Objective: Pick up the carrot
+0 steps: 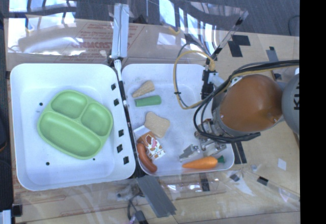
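- The carrot [202, 163] is lying flat near the front right corner of the right bin [173, 76], green end pointing right.
- The gripper [189, 153] is hovering just above the carrot's left end, fingers narrowly parted and holding nothing.
- A sausage [145, 158], a packet [152, 147], a bread slice [157, 123], a green block [147, 100] and a cracker [143, 88] are sitting toward the bin's left side.
- A green plate [75, 123] is resting in the left bin [25, 116].

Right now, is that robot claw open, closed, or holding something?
Gripper: open, holding nothing; its fingers sit just above the carrot in the right bin.
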`<state>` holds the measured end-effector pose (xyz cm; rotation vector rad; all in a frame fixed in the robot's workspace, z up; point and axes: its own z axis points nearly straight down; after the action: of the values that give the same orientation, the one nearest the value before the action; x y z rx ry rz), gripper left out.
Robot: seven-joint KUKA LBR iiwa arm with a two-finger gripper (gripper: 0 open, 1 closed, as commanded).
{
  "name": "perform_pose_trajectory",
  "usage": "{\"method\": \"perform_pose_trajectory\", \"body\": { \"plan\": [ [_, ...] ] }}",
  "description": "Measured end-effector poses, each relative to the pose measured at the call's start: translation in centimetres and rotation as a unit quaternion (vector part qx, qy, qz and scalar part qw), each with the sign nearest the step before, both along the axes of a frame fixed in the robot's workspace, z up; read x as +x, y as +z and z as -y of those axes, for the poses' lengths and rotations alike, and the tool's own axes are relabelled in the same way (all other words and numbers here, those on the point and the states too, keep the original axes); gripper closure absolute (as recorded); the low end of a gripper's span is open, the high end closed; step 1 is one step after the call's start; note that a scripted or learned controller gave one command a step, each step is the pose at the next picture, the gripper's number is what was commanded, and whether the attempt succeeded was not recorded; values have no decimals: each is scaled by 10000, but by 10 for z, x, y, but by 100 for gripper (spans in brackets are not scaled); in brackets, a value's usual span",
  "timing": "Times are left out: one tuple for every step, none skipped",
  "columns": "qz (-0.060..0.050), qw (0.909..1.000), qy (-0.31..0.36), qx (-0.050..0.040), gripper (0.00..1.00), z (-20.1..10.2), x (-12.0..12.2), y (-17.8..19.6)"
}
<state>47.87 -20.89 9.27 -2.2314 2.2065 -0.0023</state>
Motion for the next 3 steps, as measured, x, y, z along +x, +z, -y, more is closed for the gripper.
{"method": "perform_pose_trajectory", "body": {
  "plan": [
    [25, 9874, 1580, -3, 0, -6, 2, 1],
    [19, 9872, 1598, 9, 100, -8, 2, 10],
    [0, 9834, 1814, -11, 100, -62, 19, 88]
  ]
}}
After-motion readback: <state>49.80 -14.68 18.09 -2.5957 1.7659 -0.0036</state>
